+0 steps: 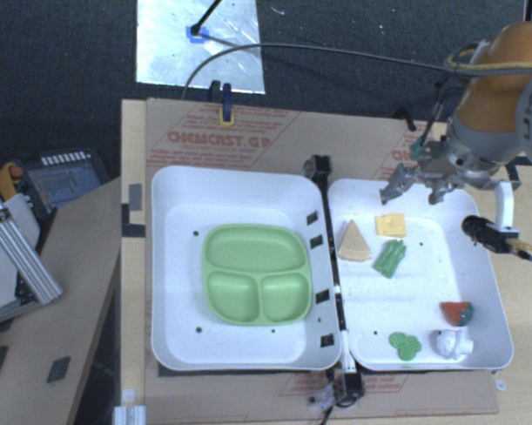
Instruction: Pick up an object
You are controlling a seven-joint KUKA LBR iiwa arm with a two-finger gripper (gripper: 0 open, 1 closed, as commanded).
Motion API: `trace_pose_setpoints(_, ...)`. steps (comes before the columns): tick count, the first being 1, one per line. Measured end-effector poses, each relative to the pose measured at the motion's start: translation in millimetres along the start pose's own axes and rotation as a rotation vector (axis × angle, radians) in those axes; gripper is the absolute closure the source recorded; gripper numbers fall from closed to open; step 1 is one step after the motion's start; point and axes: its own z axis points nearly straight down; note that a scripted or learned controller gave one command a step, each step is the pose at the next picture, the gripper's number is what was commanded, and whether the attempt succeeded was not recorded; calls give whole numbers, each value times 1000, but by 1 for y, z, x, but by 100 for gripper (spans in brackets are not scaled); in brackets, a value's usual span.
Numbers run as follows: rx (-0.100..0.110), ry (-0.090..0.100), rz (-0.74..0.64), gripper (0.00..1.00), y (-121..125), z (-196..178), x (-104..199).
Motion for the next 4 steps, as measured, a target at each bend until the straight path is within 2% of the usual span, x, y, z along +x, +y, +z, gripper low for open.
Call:
trace_pose_setpoints(1,-12,-1,-2,0,2,-7,0)
trace_pose_setpoints(2,-7,0,0,0,-5,51,4)
trace_pose_setpoints(3,-9,-1,0,0,-8,93,2)
trace_pose_setpoints(4,-17,0,1,0,-5,141,2)
